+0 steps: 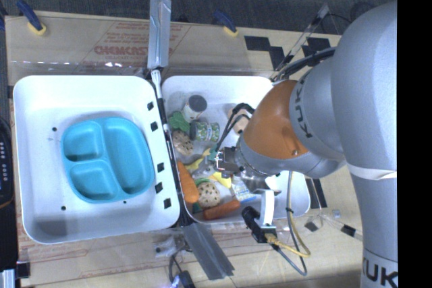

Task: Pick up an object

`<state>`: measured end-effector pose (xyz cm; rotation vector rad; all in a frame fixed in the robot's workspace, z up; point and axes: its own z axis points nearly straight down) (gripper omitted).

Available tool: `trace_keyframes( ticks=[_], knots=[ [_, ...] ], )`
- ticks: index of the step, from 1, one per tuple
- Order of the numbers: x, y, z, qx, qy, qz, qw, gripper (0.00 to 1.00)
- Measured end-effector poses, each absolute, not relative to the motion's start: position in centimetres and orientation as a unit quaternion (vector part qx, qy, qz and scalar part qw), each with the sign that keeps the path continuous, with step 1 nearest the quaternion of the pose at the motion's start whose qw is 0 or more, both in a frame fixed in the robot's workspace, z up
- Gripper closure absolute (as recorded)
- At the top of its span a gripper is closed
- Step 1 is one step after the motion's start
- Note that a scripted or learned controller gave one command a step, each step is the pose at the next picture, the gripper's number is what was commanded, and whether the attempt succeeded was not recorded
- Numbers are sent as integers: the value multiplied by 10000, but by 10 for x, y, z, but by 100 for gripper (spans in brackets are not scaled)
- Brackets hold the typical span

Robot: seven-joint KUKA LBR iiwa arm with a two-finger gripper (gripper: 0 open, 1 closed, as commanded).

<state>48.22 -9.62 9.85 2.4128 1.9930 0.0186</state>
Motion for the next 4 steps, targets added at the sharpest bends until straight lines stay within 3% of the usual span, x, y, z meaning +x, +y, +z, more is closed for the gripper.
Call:
trace_keyframes(
  ticks=[1,2,3,4],
  knots=[
    [487,-91,116,9346,3556,-15,-16,0],
    [531,-161,118,9661,2583,-17,-14,0],
    [571,-94,90,9569,2905,-25,-28,0],
    [571,-94,100,9555,2950,-41,-38,100]
  ],
)
